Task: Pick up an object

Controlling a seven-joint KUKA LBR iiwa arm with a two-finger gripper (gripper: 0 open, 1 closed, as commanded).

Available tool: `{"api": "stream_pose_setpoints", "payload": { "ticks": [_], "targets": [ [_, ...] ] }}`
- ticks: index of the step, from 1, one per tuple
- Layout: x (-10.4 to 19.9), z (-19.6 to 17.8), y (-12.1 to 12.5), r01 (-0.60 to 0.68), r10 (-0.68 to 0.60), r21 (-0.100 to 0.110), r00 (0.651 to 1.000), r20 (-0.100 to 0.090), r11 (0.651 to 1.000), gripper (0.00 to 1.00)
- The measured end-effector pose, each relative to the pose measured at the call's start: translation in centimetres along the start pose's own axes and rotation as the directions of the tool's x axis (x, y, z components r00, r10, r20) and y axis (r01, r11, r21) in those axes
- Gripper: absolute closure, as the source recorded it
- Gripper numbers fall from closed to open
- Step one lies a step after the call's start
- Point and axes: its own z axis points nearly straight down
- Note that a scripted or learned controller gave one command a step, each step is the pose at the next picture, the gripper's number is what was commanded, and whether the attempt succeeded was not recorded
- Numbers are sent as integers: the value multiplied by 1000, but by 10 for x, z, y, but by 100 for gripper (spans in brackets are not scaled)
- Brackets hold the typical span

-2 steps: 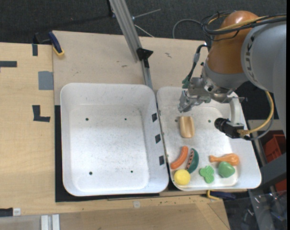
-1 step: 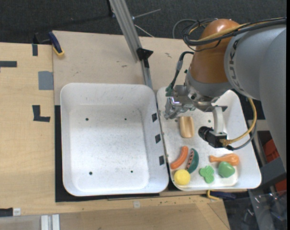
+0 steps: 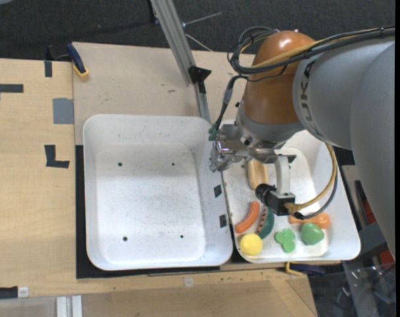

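Jaws cannot be told open or closed beneath the wrist — gripper (image 3: 251, 158) hangs over the bin (image 3: 345, 244), approach step; next, descend onto the yellow ball (image 3: 251, 244) at its 6 o'clock.

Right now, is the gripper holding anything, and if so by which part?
Cannot be told. The gripper sits low in the right bin by a tan cylinder, but the wrist above it blocks sight of any hold.

Evenly lit, bright. Soft shadow beneath arm (image 3: 348, 91) on right bin (image 3: 345, 238). Faint sheen on orange band (image 3: 279, 55). Slightly grainy, soft.
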Motion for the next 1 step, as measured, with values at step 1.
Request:
{"api": "stream_pose_setpoints", "payload": {
  "ticks": [1],
  "targets": [
    [42,10,-22,-2,2,2,1000,2,1000,100]
  ]
}}
